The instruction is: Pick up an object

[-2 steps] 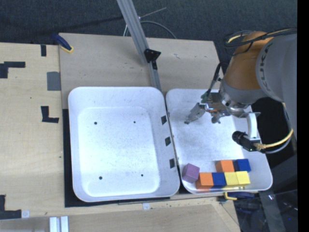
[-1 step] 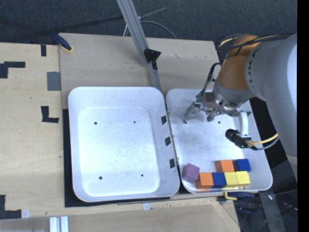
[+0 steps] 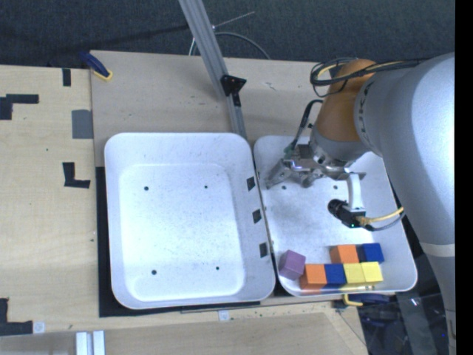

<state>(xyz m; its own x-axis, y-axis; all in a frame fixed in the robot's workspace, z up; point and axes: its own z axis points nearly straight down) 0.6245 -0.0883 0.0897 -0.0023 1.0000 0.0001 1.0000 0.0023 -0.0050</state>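
Fingers [image 3: 284, 174] low over right bin [image 3: 399, 272], spread unclear, seemingly nothing held; blocks [image 3: 347, 266] well apart

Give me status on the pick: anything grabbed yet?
Done: the arm is over the right bin, with the hand low near its far end. In hand: nothing visible; no block sits at the hand. Left: the whole pick. The purple block and the orange, blue and yellow blocks all lie clustered at the bin's near edge, well away from the hand.
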